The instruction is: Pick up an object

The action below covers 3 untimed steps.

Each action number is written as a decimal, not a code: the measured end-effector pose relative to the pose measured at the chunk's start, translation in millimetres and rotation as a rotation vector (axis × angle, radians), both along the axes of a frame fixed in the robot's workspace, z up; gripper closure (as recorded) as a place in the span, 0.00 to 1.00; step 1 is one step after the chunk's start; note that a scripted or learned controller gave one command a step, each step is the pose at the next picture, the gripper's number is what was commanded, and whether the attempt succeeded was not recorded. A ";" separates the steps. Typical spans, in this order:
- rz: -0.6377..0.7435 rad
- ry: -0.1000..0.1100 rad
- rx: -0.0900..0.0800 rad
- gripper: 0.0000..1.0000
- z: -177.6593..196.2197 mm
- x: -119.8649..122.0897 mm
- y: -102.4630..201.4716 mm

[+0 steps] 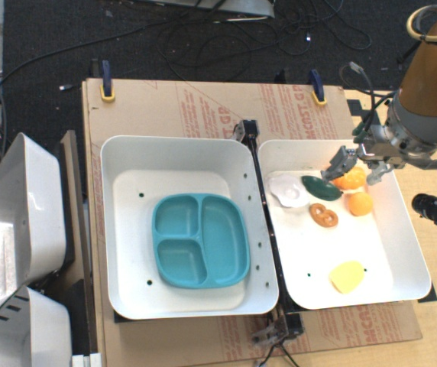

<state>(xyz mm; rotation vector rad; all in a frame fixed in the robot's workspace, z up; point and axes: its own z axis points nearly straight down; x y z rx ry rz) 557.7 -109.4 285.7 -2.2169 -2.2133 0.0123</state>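
Note:
My gripper [359,167] hangs over the back of the right bin [402,228], its two fingers spread open. An orange piece [351,180] lies just below and between the fingertips; no finger visibly presses on it. A dark green object [322,187] sits to its left, beside a flat white piece [286,192]. A round orange fruit [360,203] and a brown ring-shaped item [324,215] lie a little nearer the front. A yellow item [347,276] rests near the bin's front.
The left bin [119,205] holds a teal divided plate [201,239]. A black clamp [247,131] sits at the back where the two bins meet. White containers [16,220] stand off the bench at the left.

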 end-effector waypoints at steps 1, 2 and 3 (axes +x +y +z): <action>0.002 -0.011 -0.001 0.00 6.0 1.8 0.2; 0.001 -0.007 0.000 0.00 -56.6 -0.3 5.4; 0.000 -0.008 0.000 0.00 -102.8 -1.0 -1.6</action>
